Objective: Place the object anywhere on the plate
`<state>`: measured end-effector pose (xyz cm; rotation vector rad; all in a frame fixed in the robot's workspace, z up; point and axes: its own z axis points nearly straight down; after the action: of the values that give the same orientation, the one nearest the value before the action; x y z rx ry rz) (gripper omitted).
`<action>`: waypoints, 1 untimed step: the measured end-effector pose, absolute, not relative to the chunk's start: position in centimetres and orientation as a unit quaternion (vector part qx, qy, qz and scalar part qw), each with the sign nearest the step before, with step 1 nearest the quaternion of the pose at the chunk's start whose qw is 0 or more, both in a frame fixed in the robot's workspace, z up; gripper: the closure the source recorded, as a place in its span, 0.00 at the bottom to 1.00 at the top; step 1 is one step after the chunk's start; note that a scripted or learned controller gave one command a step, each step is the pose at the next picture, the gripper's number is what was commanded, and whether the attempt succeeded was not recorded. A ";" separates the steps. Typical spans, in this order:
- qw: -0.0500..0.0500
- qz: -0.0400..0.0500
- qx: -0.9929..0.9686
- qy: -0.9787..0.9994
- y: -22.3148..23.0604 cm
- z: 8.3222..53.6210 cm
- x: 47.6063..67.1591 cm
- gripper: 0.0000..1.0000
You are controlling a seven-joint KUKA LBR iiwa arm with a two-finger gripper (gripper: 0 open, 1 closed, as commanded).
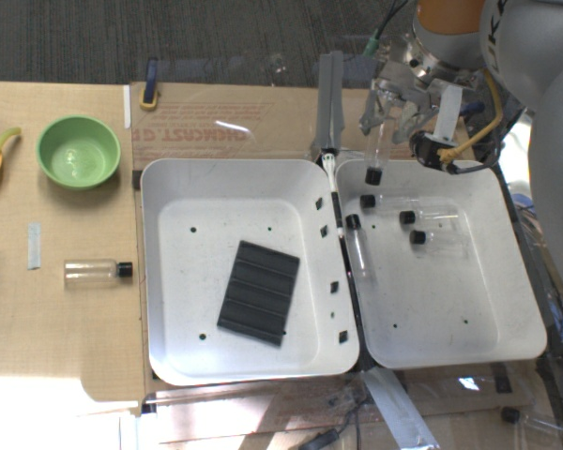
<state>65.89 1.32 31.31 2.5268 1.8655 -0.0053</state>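
The gripper [385,120] hangs over the far rim of the right bin [469,345], at about 1 o'clock in the camera view, under the arm's orange band. Its fingers are a pale, glassy tangle against the cardboard and cables, so whether they are parted or closed cannot be told. Directly at 6 o'clock from it stands a slim clear tube with a black cap [373,173] at its lower end. The tube is roughly upright, and its cap is over the bin's far-left corner. Whether the tube is gripped or merely lies in line with the gripper cannot be told either. Further small black-capped clear pieces [407,218] are scattered on the bin floor at 5 to 6 o'clock from the tube. They are mostly see-through, so that little more than the dark caps reads clearly, and they lie close together but apart from one another. At 8 o'clock from the gripper, well apart, the black ridged plate [259,292] lies flat and a little tilted in the middle of the left bin [188,242]. On the wooden worktop [56,354] at 9 o'clock from the bins are a green bowl [79,152] and, nearer the camera, a clear bottle [98,270] lying on its side with its black cap towards the bins.
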 end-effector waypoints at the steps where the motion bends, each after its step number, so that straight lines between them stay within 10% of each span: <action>1: 0.000 -0.002 0.744 0.669 6.6 43.8 65.9 1.00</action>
<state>65.93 6.63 43.80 2.3358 2.1003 -0.0060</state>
